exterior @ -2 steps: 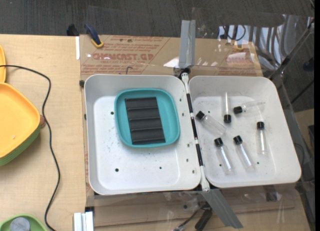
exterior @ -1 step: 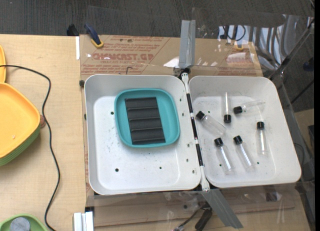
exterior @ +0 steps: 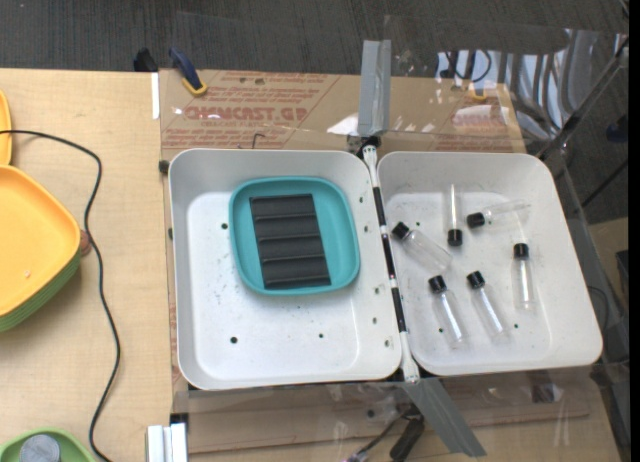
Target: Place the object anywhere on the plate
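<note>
Camera view looks down on six clear vials (exterior: 487, 303) with black caps, scattered loose in the right bin (exterior: 560, 345) for picking; the teal plate (exterior: 345, 235) waits in the left bin (exterior: 200, 250). Pincer state: cannot tell.

— What of the machine's own build can you describe?

— Doubtful pieces: a flat grey metal post (exterior: 375, 85) behind the seam of the bins (exterior: 190, 280), and a grey slanted strut (exterior: 447, 433) in front. Whether either belongs to the robot, I cannot tell.
</note>
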You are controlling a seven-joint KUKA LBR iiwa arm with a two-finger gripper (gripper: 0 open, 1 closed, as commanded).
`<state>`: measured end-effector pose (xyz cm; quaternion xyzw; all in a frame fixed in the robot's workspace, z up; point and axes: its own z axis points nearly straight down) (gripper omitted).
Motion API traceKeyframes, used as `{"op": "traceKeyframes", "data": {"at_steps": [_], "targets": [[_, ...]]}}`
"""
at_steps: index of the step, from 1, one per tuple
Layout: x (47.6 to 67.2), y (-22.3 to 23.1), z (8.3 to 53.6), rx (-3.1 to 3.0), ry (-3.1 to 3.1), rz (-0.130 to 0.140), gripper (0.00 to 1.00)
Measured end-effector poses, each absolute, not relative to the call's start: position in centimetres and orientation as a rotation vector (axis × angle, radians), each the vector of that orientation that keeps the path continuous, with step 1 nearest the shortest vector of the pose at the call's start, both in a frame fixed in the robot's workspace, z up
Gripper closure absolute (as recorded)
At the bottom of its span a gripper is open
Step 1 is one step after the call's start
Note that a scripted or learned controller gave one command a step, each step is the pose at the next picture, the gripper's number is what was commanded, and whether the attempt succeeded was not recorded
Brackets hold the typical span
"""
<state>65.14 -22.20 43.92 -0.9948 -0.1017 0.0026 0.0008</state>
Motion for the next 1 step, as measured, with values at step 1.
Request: {"op": "traceKeyframes", "data": {"at_steps": [1], "targets": [[65.31,-22.16,43.96,-3.124,-0.322,0.006,0.00]]}}
